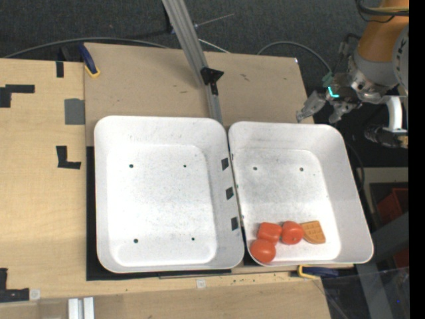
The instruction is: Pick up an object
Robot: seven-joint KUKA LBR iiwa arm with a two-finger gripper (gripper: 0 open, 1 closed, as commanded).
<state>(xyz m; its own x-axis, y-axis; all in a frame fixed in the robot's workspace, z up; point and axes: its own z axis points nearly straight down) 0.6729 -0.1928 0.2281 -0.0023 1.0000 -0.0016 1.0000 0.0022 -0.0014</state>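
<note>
Two-finger gripper [323, 107] hangs with fingers spread, holding nothing, past the far right corner of the shallow white right-hand bin [345, 178]. Three red rounded pieces [269, 232] and an orange waffle-like piece [313, 232] bunch touching against its near wall; risk: fingers straddle two pieces or strike the wall.

Bench [159, 85]: tan board, black tape marks at left.
Metal rail [189, 38]: slanting down toward the bins' junction.
Cables [279, 47]: looping behind the board.

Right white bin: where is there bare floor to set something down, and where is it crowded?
The right shallow white bin is bare from its far wall down past the middle. Its near edge is crowded: three red rounded pieces and an orange cracker-like square cluster there. The two-finger gripper hangs beyond the far right corner.
</note>
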